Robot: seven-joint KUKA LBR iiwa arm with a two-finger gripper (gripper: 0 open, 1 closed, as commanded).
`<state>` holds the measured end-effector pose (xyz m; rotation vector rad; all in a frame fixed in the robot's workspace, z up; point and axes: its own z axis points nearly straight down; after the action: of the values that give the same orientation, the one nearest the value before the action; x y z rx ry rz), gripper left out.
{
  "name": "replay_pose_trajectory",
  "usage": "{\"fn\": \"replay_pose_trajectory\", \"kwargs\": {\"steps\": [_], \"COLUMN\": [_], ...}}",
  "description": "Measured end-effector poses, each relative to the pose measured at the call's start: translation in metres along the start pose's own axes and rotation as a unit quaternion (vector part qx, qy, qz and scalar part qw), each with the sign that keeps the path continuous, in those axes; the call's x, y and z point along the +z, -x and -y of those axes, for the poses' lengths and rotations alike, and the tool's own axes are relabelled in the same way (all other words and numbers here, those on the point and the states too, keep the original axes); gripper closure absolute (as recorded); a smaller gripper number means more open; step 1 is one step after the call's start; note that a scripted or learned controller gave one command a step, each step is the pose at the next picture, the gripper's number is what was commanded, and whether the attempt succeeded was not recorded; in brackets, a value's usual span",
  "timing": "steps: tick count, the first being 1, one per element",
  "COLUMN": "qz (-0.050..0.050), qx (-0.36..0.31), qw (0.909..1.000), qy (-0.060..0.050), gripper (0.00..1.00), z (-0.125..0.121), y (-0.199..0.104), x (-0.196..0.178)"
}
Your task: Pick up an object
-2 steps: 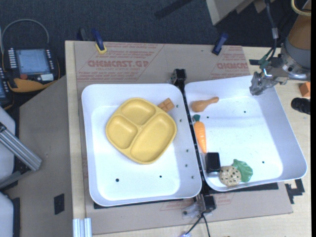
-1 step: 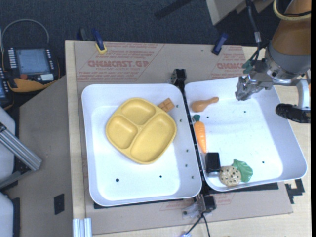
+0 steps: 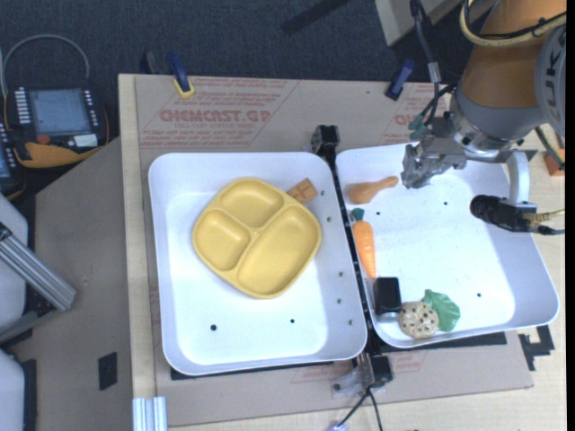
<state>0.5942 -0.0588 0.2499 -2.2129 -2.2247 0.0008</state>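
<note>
Drumstick (image 3: 371, 189), tan, toy: lies just to the picture-left of my pincer (image 3: 415, 176), near the upper left corner of the right bin (image 3: 503, 268), apart from my fingertips. Pincer hangs over that bin; cannot tell how far open it is, and nothing shows between the tips. Carrot (image 3: 364, 246) below-left of pincer, along the bin's left wall. Black block (image 3: 387, 294), cookie (image 3: 414, 320) and green leaf (image 3: 443, 308) farther below. Left bin (image 3: 180, 241), well to picture-left, holds a yellow divided plate (image 3: 257, 236) with a small brown block (image 3: 303, 189) at its rim.
</note>
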Motion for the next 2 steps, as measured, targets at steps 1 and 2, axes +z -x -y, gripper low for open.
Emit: {"fn": "replay_pose_trajectory", "kwargs": {"steps": [1,2], "qz": [0.0,0.0], "qx": [0.0,0.0], "qw": [1.0,1.0], "qy": [0.0,-0.001], "gripper": [1.0,1.0], "z": [0.014,0.037], "y": [-0.049,-0.09], "x": [-0.003,0.014]}}
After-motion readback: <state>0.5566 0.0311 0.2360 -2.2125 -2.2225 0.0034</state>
